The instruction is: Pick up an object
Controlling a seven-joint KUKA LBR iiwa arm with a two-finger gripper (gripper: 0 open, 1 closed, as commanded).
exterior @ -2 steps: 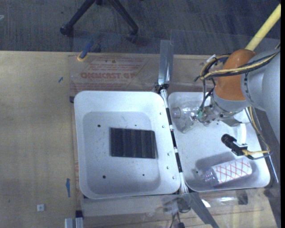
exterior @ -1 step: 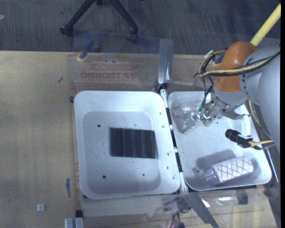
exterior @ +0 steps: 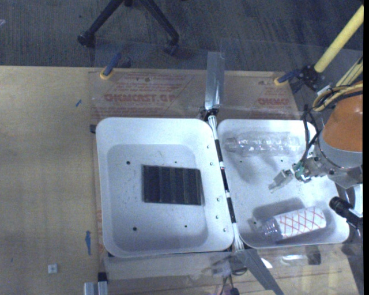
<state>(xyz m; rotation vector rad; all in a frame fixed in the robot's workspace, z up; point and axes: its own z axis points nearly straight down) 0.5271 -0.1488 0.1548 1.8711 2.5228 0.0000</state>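
In the right bin, a clear plastic bottle lies on its side near the far wall. A second bottle with a red criss-cross label lies by the near wall. A flat dark ribbed rectangle rests in the middle of the left bin. My gripper hangs over the middle of the right bin, between the two bottles and touching neither. It points left from the orange-banded arm.
A narrow divider separates the two bins. Clamps and yellow-handled tools sit along the bench's far edge. A chair base stands on the floor beyond the bench.
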